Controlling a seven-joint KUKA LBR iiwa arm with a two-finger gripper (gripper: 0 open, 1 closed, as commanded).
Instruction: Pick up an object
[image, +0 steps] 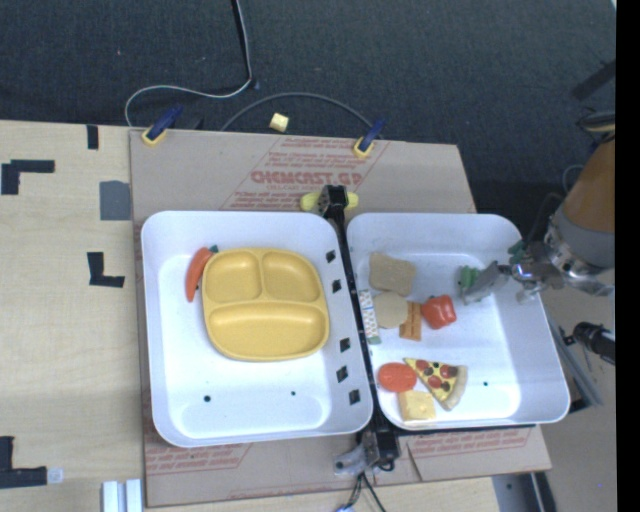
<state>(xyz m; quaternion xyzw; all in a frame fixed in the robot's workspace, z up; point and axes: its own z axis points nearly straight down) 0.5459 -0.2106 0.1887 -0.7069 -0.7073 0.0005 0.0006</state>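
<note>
At the near edge of the right-hand shallow white bin (520, 400) lie a wedge of toy pizza (440, 378), a pale yellow cheese-like block (417, 405) touching it at seven o'clock, and a flat red tomato-like disc (397, 377) just beside both. Toward the middle sit a small red pepper-shaped piece (438, 312), an orange stick (411, 320) and a tan slice of toy bread (391, 274) at eleven o'clock.

The two-finger gripper (480, 283) hangs over the bin's three o'clock side with nothing visibly between its fingers; whether they are spread or closed cannot be told. The pick looks not yet made, and the pepper piece is the nearest candidate.

In the left white bin (165, 300) rest a yellow divided plastic plate (266, 303) and an orange carrot-shaped toy (196, 272) at its ten o'clock. The black centre divider (345, 300) and crowded pieces may hinder a clean grasp.
</note>
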